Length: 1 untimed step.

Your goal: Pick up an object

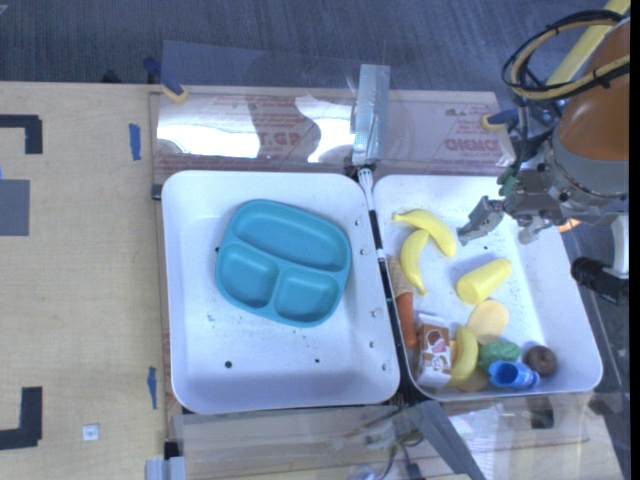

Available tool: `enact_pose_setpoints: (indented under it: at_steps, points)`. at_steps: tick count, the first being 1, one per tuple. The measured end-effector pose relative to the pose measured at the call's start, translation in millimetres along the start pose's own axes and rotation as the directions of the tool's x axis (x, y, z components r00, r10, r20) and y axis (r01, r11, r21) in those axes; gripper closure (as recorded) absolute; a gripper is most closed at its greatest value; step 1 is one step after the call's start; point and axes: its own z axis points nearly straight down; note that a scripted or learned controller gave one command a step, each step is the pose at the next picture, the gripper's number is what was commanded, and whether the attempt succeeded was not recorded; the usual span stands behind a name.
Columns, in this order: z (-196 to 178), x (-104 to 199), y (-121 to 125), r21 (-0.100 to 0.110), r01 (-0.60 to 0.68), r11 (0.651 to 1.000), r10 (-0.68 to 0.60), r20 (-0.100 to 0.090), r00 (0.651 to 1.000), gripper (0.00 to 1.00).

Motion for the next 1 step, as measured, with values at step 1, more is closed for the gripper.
enact_pose_setpoints:
  at_steps: [1]
  points:
    - [-36.0,9.1,-38.2,-0.002,0.084,0.996,-0.084,0.0,0.996,0.0]
